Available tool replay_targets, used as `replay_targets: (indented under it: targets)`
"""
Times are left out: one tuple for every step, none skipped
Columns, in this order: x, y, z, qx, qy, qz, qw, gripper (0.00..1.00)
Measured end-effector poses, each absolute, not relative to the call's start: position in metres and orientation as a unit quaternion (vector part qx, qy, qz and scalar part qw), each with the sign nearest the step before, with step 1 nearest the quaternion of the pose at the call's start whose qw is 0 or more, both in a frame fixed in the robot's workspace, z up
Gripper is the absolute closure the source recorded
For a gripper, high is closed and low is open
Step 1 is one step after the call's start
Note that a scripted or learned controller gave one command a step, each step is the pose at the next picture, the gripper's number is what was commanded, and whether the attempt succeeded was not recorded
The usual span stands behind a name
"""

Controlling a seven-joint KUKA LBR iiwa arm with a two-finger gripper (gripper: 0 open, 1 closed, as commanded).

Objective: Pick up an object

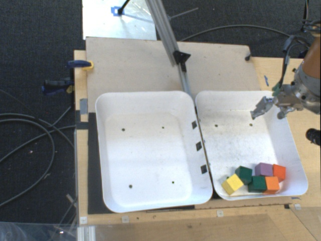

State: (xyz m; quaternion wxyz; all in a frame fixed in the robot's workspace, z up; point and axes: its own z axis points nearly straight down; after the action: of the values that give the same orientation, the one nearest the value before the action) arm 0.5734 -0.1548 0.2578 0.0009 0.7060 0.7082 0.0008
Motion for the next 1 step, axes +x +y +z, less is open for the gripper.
replay_targets:
  targets:
    - [0.5734,-0.1548,0.2578,0.706,0.708,0.0008,0.001,0.00]
